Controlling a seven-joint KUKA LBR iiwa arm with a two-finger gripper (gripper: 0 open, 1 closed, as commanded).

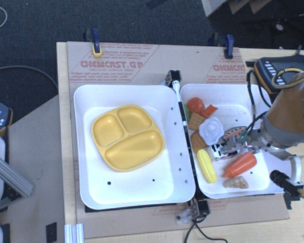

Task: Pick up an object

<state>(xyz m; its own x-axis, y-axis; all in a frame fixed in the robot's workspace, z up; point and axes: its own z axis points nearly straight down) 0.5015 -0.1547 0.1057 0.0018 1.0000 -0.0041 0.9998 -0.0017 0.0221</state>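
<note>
Toy bread bit (235,183) by right bin's (233,192) front edge, toy carrot (240,164) behind it: light, stiff, slick, grab its middle w/ gripper (228,147); can't tell its state.

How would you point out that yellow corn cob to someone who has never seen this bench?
Find the right bin, the one crowded with toy food. Along its left wall, toward the near edge, lies the corn cob, left of the carrot. It is the bin's sole yellow item, stubby and knobbly.
</note>
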